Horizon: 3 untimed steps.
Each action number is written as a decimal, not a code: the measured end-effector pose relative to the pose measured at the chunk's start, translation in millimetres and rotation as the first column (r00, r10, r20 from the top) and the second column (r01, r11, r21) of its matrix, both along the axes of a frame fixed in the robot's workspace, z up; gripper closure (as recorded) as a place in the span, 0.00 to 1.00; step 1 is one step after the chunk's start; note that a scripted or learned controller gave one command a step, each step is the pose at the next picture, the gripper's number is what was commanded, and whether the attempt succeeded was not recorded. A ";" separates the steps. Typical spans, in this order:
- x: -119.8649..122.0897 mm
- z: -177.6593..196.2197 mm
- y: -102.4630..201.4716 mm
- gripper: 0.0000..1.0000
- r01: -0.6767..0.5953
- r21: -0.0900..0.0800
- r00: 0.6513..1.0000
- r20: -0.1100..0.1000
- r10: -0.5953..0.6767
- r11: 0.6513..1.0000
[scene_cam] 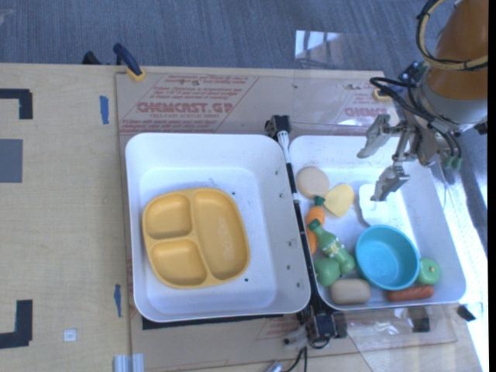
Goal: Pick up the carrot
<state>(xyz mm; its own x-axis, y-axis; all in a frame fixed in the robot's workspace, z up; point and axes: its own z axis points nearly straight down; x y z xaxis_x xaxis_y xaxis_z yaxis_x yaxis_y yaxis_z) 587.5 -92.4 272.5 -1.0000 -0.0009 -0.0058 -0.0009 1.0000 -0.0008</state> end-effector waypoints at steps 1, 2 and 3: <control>-32.3 -90.7 71.2 0.00 0.134 0.003 0.991 -0.011 -0.134 0.991; -9.6 -87.2 21.8 0.00 0.406 0.002 0.914 0.001 -0.406 0.914; -1.7 -171.3 -2.8 0.00 0.630 0.006 0.777 0.002 -0.630 0.777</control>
<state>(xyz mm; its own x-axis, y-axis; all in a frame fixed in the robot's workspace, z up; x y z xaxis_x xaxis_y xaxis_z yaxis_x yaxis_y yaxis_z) 585.8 -95.2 101.2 -0.7773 0.6290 -0.0080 0.6290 0.7774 0.0050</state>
